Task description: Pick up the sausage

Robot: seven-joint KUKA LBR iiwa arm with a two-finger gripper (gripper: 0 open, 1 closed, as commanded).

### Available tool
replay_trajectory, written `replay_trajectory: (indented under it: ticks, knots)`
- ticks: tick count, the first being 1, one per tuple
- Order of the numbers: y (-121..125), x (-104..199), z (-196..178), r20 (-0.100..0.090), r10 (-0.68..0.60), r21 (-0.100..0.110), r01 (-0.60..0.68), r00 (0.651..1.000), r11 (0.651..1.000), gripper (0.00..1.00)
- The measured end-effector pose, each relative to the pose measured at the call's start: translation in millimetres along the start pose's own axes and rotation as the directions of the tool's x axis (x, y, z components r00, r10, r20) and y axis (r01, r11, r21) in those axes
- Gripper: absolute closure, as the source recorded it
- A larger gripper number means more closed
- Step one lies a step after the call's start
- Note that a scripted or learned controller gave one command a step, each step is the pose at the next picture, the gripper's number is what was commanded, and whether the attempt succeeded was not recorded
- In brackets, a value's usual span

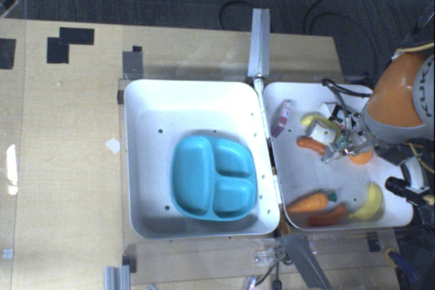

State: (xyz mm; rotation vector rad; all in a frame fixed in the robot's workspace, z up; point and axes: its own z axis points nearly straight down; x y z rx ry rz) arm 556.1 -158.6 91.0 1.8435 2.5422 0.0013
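End effector (338, 146) beside sausage (311, 144), perhaps touching; right bin (292, 95) crowded

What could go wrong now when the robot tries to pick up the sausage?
1. The hand is low in the right bin, among crowded food. Next to it lie a small orange-red piece and an orange item, so it may take the wrong thing.
2. The reddish sausage lies against the carrot at the bin's near wall. The hand may catch both or push them apart.
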Motion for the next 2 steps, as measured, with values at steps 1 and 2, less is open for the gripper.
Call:
replay_trajectory:
  ticks: [1,2]
  knots:
    - [-29.0,108.4,-123.4,0.0,-0.085,-0.001,0.085,0.996,0.996,1.0]
    - [-14.9,171.8,-141.8,0.001,0.044,0.0,-0.044,0.999,0.999,1.0]
